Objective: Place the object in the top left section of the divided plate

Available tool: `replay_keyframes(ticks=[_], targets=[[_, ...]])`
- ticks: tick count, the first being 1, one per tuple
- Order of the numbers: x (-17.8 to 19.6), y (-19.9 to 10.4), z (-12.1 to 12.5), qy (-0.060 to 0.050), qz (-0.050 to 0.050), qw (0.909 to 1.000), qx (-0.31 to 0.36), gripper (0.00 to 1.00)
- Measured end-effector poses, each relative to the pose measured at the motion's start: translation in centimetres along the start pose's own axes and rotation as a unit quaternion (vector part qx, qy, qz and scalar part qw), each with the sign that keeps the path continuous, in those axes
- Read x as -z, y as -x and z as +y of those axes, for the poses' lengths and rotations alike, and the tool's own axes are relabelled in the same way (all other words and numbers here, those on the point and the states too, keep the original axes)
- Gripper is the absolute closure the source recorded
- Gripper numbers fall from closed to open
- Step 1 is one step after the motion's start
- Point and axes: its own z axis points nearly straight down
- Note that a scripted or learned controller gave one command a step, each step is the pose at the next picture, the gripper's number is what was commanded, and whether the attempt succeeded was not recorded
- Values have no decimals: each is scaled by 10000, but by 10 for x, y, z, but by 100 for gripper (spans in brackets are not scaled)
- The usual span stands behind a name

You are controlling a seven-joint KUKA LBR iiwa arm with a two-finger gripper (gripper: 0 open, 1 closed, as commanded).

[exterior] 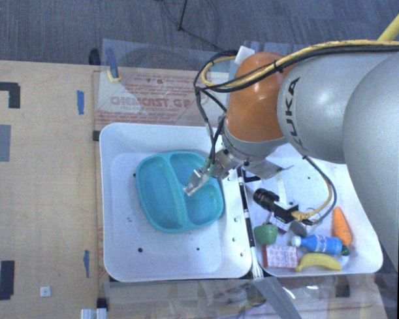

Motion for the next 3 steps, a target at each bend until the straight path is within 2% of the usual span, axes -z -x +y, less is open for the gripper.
replay_keyframes(ticks=[1,2,3], targets=[[10,1,1,18,-6,10000,-16,100],[-20,-31,-46,-5,5,9978,663,100],[19,-14,-39,17,-10,9955,950,100]])
